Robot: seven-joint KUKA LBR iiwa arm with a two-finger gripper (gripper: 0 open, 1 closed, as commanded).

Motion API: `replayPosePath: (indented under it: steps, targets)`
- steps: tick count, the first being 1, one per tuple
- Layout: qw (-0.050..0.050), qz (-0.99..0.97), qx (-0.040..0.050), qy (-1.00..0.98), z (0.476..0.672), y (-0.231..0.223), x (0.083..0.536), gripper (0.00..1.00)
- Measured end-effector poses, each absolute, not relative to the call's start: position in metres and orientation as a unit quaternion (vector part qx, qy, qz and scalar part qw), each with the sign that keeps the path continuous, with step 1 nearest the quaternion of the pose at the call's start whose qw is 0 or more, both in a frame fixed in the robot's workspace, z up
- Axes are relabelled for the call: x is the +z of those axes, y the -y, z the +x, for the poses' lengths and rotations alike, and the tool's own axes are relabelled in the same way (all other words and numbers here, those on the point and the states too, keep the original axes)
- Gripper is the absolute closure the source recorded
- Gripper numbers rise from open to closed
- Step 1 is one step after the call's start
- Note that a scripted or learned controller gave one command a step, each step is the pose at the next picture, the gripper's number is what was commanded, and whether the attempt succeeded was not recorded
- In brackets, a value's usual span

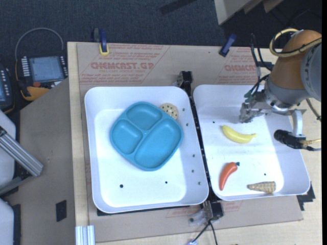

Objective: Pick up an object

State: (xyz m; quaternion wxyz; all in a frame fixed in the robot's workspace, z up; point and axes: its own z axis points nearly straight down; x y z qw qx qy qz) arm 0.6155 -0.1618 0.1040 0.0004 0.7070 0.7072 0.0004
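So far nothing is lifted: the claw [249, 112] hangs low in the right bin [214, 106], whether clenched or released I cannot tell. Just beside it lies the banana [238, 134], untouched, with the grasp left to make.
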Motion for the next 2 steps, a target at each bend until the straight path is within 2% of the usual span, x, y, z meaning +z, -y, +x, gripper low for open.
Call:
replayPosePath:
  steps: [2]
  targets:
    - [0.004,0.706,0.0024,-0.708,0.630,0.150,0.211,1.00]
